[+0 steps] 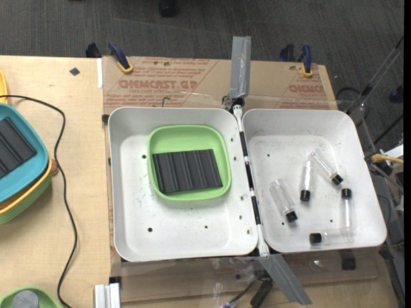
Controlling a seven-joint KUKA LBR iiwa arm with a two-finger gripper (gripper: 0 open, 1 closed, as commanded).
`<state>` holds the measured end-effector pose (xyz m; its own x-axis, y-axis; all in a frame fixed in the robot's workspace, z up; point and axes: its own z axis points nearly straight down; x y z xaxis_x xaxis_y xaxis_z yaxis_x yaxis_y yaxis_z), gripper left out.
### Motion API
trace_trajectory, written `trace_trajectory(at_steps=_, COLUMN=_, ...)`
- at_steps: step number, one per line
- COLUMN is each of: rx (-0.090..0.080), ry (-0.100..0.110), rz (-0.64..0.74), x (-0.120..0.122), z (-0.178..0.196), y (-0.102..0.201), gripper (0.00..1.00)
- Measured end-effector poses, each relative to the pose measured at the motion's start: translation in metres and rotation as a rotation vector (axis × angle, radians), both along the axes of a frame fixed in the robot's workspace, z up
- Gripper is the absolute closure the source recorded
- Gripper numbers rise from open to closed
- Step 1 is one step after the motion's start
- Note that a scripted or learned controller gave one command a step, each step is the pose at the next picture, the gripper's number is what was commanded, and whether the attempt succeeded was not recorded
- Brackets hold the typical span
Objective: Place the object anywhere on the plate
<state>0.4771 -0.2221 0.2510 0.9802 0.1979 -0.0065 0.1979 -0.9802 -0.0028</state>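
Camera view: wooden bench (51, 249) over grey carpet (257, 11), two white bins (128, 236); tool state I cannot tell.

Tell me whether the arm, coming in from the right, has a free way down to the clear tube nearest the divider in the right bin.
Probably yes. That tube lies flat in the right bin, apart from the other tubes, with nothing over it.

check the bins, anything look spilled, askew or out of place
Nothing looks spilled or damaged. The green plate sits flat in the left bin with a dark ridged insert on it. Five clear vials with black caps lie scattered at different angles in the right bin.
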Motion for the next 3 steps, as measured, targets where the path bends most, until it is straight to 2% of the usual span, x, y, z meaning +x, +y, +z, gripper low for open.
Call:
trace_trajectory(at_steps=1, rx=-0.002, ry=-0.003, rz=0.004, x=0.001, z=0.021, y=0.000, gripper=0.00)
trace_trajectory(at_steps=2, rx=0.000, ry=-0.001, rz=0.000, x=0.000, z=0.004, y=0.000, gripper=0.00)
trace_trajectory(at_steps=3, rx=-0.001, ry=-0.001, rz=0.000, x=0.000, z=0.005, y=0.000, gripper=0.00)
